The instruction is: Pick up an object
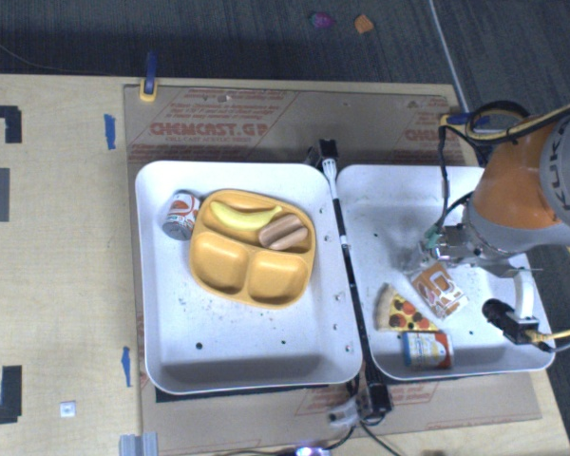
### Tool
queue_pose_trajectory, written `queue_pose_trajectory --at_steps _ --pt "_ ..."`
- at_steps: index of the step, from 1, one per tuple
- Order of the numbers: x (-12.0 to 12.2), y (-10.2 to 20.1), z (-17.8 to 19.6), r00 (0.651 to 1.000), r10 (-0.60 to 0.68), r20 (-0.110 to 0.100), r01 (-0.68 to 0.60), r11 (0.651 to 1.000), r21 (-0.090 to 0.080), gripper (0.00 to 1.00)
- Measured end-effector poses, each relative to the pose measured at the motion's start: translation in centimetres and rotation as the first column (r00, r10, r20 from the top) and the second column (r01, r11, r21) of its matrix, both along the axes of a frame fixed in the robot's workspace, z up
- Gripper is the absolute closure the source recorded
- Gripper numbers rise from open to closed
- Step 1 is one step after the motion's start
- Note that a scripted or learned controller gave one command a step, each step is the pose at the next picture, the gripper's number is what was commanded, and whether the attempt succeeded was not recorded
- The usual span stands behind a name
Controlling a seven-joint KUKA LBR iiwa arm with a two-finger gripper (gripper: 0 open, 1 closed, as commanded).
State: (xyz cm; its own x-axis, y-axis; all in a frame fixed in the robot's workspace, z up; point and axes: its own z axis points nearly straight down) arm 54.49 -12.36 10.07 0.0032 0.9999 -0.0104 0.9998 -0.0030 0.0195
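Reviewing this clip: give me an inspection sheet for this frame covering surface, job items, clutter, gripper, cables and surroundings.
Surface: two shallow white bins, left bin and right bin, on a cardboard sheet over a pale wooden bench.
Job's things: right bin holds a toy pizza slice, an orange-and-white packet and a small blue-and-orange can.
Clutter: left bin holds a yellow compartment tray with a toy banana and a toy hot dog; a red-and-white can lies beside it.
Gripper: gripper above the packet; finger state unclear.
Cables: black cable near the arm.
Surroundings: dark carpet.
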Motion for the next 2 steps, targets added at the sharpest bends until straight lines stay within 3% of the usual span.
queue_pose_trajectory --at_steps 1,2 --pt "-5.3 9.6 8.4 1.000 0.004 -0.019 -0.004 1.000 0.011 1.00" --pt "-6.5 11.4 9.5 1.000 0.004 -0.020 -0.004 1.000 0.012 1.00"
